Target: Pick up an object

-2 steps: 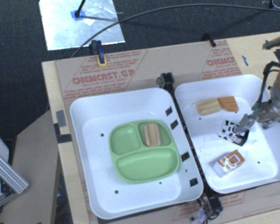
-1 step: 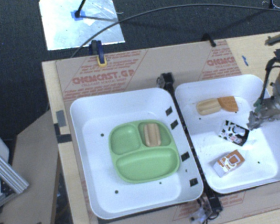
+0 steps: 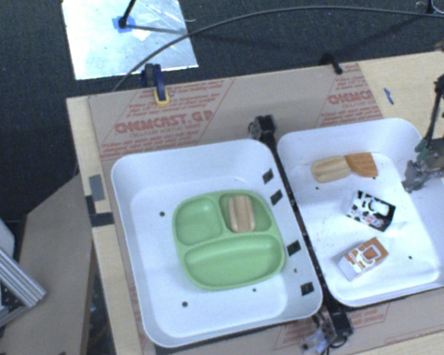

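Observation:
In the right bin (image 3: 439,262) lie three things: a tan and orange wooden piece (image 3: 343,167) near the back, a black and white patterned packet (image 3: 370,211) in the middle, and an orange and white small box (image 3: 364,258) toward the front. My gripper (image 3: 416,174) hangs over the right bin's right rim, right of the patterned packet and apart from all three. Nothing shows between its fingers.
The left bin (image 3: 160,309) holds a green divided plate (image 3: 228,240) with a tan bread-like piece (image 3: 240,212) in its back right compartment. Black clips (image 3: 280,196) run along the seam between the bins. A cable crosses the floor behind the bench.

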Available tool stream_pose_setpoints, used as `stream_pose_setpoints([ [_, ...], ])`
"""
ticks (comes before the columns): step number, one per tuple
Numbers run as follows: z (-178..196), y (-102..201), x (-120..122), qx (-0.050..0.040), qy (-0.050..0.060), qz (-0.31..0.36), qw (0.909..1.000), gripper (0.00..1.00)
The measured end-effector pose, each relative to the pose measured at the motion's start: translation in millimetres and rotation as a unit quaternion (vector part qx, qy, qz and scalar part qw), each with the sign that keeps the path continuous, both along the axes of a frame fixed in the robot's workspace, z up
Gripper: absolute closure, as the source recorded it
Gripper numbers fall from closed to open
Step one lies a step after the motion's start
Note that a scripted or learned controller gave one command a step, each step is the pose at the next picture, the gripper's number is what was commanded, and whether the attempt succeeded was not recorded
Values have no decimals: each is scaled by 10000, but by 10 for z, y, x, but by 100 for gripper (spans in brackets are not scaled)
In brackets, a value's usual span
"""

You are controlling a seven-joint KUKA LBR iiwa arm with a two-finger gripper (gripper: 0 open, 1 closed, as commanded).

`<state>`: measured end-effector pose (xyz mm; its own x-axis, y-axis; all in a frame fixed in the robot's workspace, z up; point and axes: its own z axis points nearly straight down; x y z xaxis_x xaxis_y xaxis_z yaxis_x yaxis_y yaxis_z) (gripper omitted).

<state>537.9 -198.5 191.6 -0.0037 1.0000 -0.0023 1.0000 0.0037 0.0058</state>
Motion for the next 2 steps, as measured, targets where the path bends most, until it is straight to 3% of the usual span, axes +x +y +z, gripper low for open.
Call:
stream_pose_setpoints([
  [2, 1000, 22, -38, -1, -5, 6, 10000, 100],
])
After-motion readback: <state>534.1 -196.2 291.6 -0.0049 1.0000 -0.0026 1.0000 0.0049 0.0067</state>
